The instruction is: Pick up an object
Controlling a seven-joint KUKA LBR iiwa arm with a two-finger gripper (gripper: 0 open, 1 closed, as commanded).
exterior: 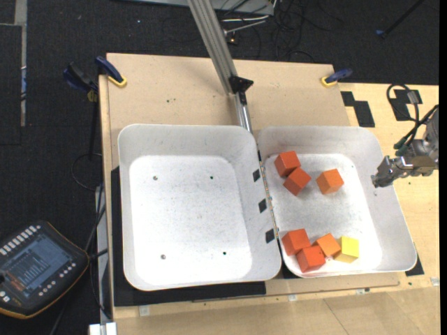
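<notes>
1. We see the gripper (380,178) at the right rim of the right bin (391,215), and its tip is too small and dark for us to tell how it stands; we see no block in it.
2. The arm (422,152) comes in from the right edge above the worktop (181,93), with cables trailing behind it.
3. Nearest the gripper, inside the right bin, we find an orange cube (330,181), well apart from the tip and lying on the bin floor.
4. Just left of that sit two red-orange cubes touching each other: the upper one (286,163) and the lower one (297,181).
5. Toward the front of the same bin we count four more blocks in a tight cluster: a red cube (295,240), a second red cube (311,257) just in front of it, a small orange cube (327,244) beside them, and a yellow cube (348,248) at the right end.
6. The left bin (133,208) lies beside the right one, their rims meeting at the middle.
7. A metal pole (213,37) slants down from the top to the seam between the bins.
8. Blue clamps (108,68) grip the worktop's back corners, and a handheld control pendant (35,267) rests on the dark floor at the lower left.
</notes>
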